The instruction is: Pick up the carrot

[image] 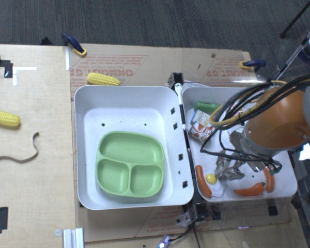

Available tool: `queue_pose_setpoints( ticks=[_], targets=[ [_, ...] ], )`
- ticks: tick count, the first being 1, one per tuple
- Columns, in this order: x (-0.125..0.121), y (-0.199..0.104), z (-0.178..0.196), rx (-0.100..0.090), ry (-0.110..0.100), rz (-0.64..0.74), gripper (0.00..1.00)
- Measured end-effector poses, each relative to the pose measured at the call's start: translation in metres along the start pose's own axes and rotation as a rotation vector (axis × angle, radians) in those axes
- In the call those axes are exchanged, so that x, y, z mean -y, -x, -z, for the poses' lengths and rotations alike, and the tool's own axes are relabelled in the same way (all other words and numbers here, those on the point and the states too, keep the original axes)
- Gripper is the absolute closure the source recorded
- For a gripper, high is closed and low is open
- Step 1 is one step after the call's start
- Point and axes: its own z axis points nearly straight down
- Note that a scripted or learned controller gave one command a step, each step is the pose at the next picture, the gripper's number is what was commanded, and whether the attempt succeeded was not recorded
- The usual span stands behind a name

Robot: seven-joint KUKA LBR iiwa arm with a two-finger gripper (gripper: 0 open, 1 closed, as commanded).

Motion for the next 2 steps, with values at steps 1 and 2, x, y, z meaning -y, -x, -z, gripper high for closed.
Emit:
queue_pose_setpoints(
  ticks=[1,2],
  targets=[
    [0.0378,-0.0155,0.0003,0.001,0.000,0.274,1.00],
    [0.0379,-0.0133,0.0100,0.006,-0.001,0.271,1.00]
  ],
)
